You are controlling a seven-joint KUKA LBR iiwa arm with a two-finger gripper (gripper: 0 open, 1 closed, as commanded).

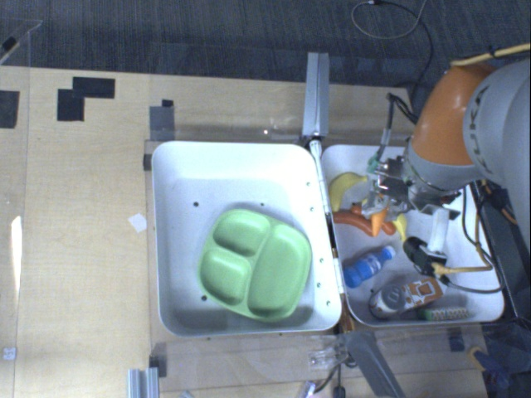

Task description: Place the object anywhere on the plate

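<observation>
Gripper [387,196] low in the right white bin [489,305], over a small orange toy [365,220]

The toy lies just under its tip; whether it grips anything cannot be told. The green three-compartment plate [255,264] sits in the left bin [178,222]

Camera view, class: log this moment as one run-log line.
arm: over right bin | end effector: low among toys, by orange item | green plate: left bin, nothing on it | task: not done
</observation>
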